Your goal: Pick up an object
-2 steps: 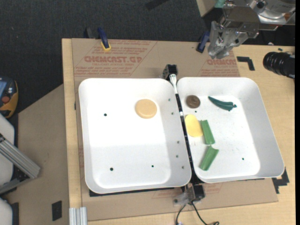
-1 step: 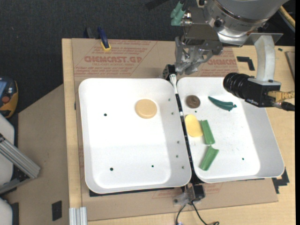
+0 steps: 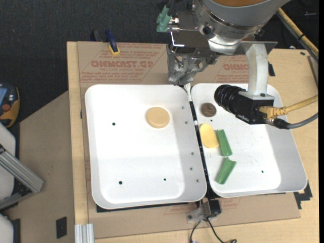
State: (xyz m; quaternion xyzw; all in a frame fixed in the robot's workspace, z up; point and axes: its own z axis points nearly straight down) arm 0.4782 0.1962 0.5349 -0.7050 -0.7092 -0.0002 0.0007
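My gripper (image 3: 181, 76) hangs over the far edge of the bins, just above where the two meet, with nothing visibly between its fingers. In the left bin (image 3: 106, 151) lies a round tan disc (image 3: 158, 117). The right bin (image 3: 273, 171) holds a small brown disc (image 3: 208, 109), a yellow piece (image 3: 208, 135) against the divider, and two green sticks (image 3: 224, 143) (image 3: 225, 170). All objects lie below and in front of the gripper.
A black camera unit (image 3: 238, 103) on a white bracket, with a yellow cable (image 3: 298, 105), overhangs the right bin's far side. A blue and yellow clamp (image 3: 112, 42) sits on the cardboard at the back left. Dark carpet surrounds the bench.
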